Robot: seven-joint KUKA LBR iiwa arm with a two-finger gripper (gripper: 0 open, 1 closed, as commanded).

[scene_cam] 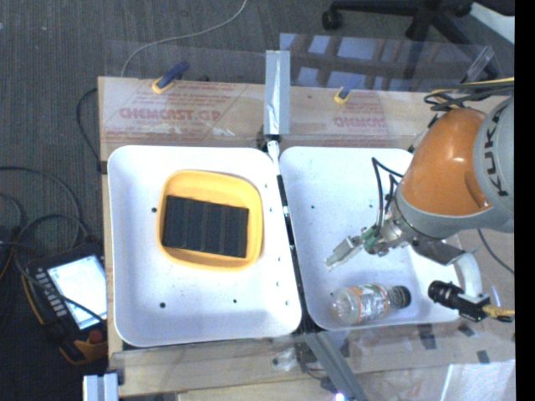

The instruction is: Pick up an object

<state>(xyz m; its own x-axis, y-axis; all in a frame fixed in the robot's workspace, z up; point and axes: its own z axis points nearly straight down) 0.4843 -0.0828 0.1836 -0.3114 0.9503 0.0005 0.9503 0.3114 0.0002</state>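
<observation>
Gripper (pixel 344 252) poised in the right bin (pixel 318 182), fingers spread and holding nothing. Plastic bottle (pixel 368 301) lies just below it, ungrasped; the pick remains to be done.

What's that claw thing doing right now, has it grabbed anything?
Gripper: it hangs over the right bin, just above the clear plastic bottle. Nothing shows between its fingers; open or shut cannot be told.

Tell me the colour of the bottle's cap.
Black, on the clear bottle lying in the right bin; camera view.
</observation>
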